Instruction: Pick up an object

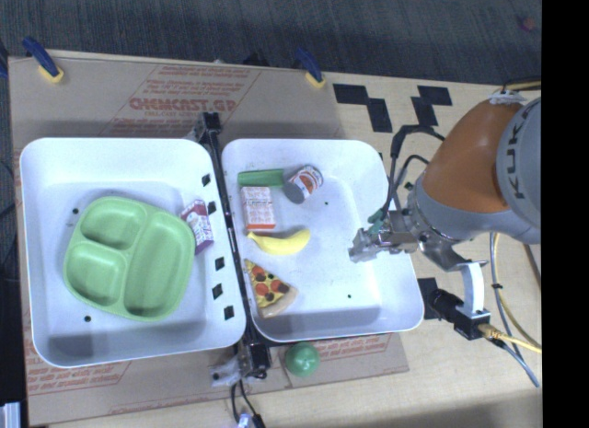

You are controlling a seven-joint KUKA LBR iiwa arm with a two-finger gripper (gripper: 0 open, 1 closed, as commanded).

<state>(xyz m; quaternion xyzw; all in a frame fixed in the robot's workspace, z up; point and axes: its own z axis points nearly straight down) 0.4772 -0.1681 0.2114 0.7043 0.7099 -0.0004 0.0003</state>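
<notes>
The gripper (361, 249) hangs over the right side of the right bin (391, 302), reaching in from the right on a grey arm (474, 173) with an orange band. Its tip is small and blurred, so the view does not settle whether it is spread or closed. Nothing can be seen in its grasp, and the bin floor just under it is bare white.

All the bin's objects lie to the gripper's left, apart from it. Nearest is a yellow banana (282, 242), lying crosswise near the middle of the bin. Touching the banana's upper left end is a red and white packet (258, 208). Above the packet, a green box (261, 178) lies flat near the bin's far wall, and just right of it a small can (303, 182) lies tipped on its side. Below the banana, a toy pizza slice (268, 287) rests in the bin's near left corner.

The left bin (46, 159) holds a green divided plate (128, 258), with a small dark red wrapper (197, 223) beside its upper right edge.

Outside the bins, a green ball (301, 359) sits on the cardboard (184, 95) just below the right bin's near edge.
</notes>
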